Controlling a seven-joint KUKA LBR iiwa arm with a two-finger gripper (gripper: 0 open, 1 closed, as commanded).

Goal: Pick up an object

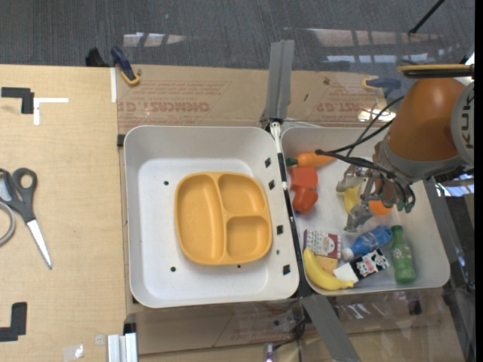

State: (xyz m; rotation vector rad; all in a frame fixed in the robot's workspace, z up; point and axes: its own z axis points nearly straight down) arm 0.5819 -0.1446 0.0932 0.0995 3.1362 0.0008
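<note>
Banana (320, 271) lies low; gripper (365, 202) well above.

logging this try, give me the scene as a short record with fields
left bin: holds a yellow divided plate
right bin: carrot, red pepper, banana, blue bottle, green bottle, small carton
gripper: low over the right bin, near the blue bottle
held: nothing seen between the gripper's prongs
bench, left side: scissors
</note>
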